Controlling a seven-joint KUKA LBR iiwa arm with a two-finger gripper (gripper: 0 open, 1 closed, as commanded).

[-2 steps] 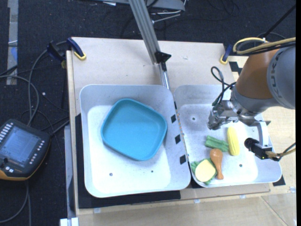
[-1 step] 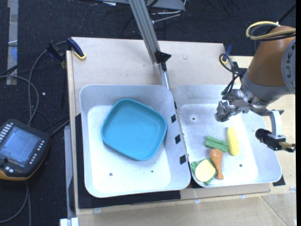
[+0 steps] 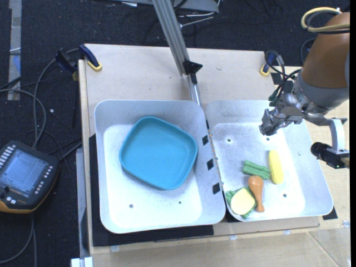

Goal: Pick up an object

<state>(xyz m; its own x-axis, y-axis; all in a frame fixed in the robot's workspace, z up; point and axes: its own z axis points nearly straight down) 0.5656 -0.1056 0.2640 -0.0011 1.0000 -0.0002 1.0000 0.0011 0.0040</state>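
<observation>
In the right bin point(image 3: 233, 141) lie a yellow corn cob point(image 3: 275, 166), a green bean pod point(image 3: 256, 168), an orange drumstick point(image 3: 257, 190) and a pale green round slice point(image 3: 242, 201), clustered near the bin's front. My gripper point(image 3: 270, 123) hangs over the back part of the right bin, up and slightly left of the corn cob, apart from all the items. Nothing shows between its fingers.
A blue square plate point(image 3: 158, 152) fills much of the left bin point(image 3: 111, 204). A slanted metal bar point(image 3: 172, 29) runs from the back down to the divide between the bins. Clamps point(image 3: 89, 60) sit at the bench's back corners.
</observation>
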